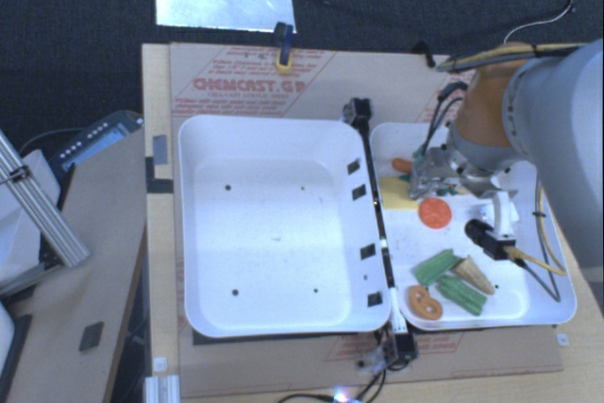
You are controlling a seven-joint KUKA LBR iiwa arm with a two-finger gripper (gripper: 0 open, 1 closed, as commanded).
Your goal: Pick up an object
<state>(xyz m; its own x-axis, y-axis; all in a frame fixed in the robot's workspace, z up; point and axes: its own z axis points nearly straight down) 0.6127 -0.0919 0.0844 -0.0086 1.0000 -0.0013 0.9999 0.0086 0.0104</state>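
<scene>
The pincer (427, 187) hangs low in the upper part of the right bin (545, 309), just above a red disc (435, 213); whether it is spread or pressed together cannot be told from this slant, and nothing shows between its tips. The disc sits at about 6 o'clock from it, nearly touching, and looks the likeliest thing to take: small, flat, round, plain orange-red, probably a light stiff plastic toy. Lying flat, it gives little height to pinch, so the grip would have to come across its rim, and a smooth edge may slip out. At 9 o'clock from the disc lies a yellow piece (397, 194), flat and pale, partly under the pincer, and at 11 o'clock a small orange bit (403, 164) peeks out by the bin's wall. Further off, at 6 o'clock, are two green sticks (447, 278), long and ridged, which would be easy to grasp across their narrow width; a tan cone (475, 274) leans against them, and an orange pretzel (424, 302) lies at their 8 o'clock, with holes that offer an edge to pinch. All seem light toy foods, not fragile. The left bin (203, 146) stands at 9 o'clock, touching the right one.
</scene>
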